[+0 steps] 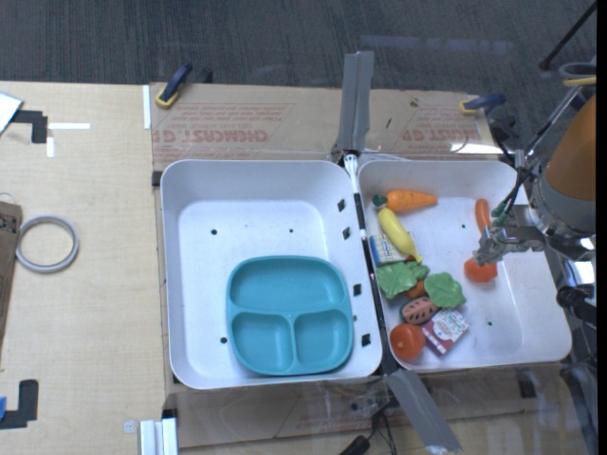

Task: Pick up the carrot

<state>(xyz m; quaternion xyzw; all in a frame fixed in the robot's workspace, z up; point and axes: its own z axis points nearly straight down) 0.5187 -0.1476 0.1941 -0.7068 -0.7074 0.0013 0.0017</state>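
Pincer [490, 251] state unclear, over small orange piece [481, 271], carrot [411, 199] apart, cardboard print unreadable.

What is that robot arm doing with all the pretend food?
The robot arm reaches in from the right, and its gripper hangs low over the right bin, right above a small orange-red toy. The carrot it is meant to pick up lies at the back of that bin, away from the gripper, next to a banana. The left bin has a teal divided plate in it.
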